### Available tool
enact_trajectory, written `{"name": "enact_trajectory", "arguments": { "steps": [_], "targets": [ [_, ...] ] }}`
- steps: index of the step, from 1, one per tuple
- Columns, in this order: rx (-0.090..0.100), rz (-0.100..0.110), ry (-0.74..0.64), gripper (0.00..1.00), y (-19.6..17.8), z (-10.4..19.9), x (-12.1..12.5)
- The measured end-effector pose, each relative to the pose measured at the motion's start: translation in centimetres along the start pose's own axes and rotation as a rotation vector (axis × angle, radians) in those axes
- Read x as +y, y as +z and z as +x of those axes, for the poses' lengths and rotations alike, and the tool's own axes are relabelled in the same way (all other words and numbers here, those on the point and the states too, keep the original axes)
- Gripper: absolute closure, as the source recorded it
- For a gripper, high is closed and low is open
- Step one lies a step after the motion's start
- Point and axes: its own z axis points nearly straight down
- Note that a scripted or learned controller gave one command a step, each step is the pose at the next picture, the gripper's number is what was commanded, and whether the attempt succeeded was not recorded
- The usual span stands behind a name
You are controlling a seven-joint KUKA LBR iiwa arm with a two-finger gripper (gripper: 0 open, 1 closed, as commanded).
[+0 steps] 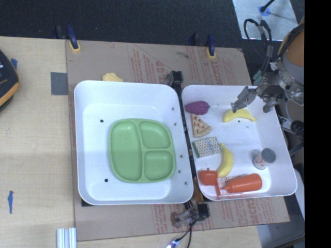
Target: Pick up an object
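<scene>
Banana slice lies in the right bin, far side, just under the spread claw; closing off-centre could nudge it aside and grab nothing.

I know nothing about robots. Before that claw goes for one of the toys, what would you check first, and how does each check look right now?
1. Claw over the right white bin: ok.
2. Small yellow banana-shaped toy beside the claw, unobstructed: ok.
3. Nothing between the claw's fingers: ok.
4. Fingers spread enough for the toy: ok, they look apart.
5. Purple plum-shaped toy away from the claw's path: ok.
6. Claw height above the toy: cannot tell.
</scene>
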Motion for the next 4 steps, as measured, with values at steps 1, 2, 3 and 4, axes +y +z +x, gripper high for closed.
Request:
{"name": "enact_trajectory", "arguments": {
  "steps": [1, 2, 3, 4],
  "targets": [
    [0.0, 0.002, 0.0, 0.0, 11.1, -1.1, -6.3],
    [0.0, -0.005, -0.001, 0.0, 19.6, -2.3, -2.2],
    [-0.004, -0.014, 0.002, 0.0, 19.6, -1.7, -4.2],
    [0.0, -0.01, -0.003, 1.0, 18.5, -1.6, -4.2]
  ]
}}
